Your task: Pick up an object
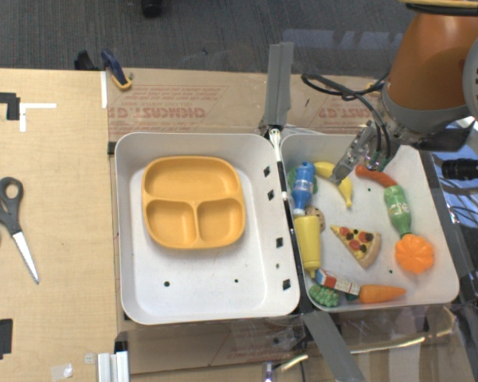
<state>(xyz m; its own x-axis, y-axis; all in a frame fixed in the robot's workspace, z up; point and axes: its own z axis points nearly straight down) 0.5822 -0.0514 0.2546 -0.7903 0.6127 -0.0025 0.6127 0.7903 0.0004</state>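
Yellow-orange, the divided plate (194, 201) fills the left bin (135, 285), kept apart from the toys. Right bin (442, 289): banana (344, 183) at the far end, gripper (352, 165) poised just over it, likely the target; grip state, I cannot tell.

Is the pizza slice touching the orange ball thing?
Apart. The camera view shows white bin floor between the pizza slice and the orange ball.
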